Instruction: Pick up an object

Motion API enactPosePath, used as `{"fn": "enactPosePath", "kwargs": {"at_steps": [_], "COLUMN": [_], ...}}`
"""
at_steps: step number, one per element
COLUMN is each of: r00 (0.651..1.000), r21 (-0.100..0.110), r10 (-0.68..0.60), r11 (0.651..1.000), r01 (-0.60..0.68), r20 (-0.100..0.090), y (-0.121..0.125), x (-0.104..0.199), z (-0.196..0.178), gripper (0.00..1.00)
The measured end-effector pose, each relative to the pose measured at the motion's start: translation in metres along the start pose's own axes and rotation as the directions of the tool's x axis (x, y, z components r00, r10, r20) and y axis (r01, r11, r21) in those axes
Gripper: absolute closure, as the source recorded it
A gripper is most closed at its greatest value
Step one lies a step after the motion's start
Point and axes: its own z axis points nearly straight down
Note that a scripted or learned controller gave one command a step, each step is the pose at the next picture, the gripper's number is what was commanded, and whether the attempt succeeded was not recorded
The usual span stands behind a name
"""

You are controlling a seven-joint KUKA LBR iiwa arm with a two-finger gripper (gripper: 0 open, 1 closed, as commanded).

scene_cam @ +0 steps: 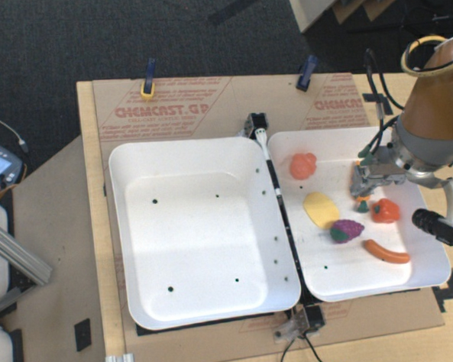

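From the camera view, the arm comes in from the right and the pincer [363, 193] hangs low over the right bin [424, 275], in its right half. The fingertips are down near the bin floor, and whether they are released or clenched I cannot tell from this slant; nothing is visibly caught between them.

Now the relation that matters: the closest candidate is the red-orange pepper toy [384, 211], just beside the pincer, a touch to the right and nearer the front of the bench [99, 222]. A tiny orange bit sits right under the fingertips, too small to tell whether it belongs to the pepper.

The rest lies leftward and nearer. The yellow piece [320, 208] is left of the pincer; the purple grape bunch [346, 229] sits just near-right of it, touching or close to it. The orange carrot [385, 251] lies at the near side, its long axis running left-to-right with a slight slant toward the near edge. The pink round toy [303, 165] sits to the far left, by the divider.

My call: the pepper needs only a small shift right and near. The left bin [134, 174] plays no part.
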Motion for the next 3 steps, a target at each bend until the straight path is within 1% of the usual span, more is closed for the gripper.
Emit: {"fn": "enactPosePath", "kwargs": {"at_steps": [1,2,3], "r00": [1.0,1.0,1.0], "r21": [-0.012,-0.002,0.003], "r10": [-0.012,-0.013,-0.013], "r11": [1.0,1.0,1.0], "r01": [0.012,0.013,0.013], "r20": [-0.003,-0.005,-0.005], "y": [-0.009,-0.014,-0.004], "x": [0.049,0.113,0.179], "z": [-0.159,-0.218,-0.224], "gripper": [1.0,1.0,1.0]}}
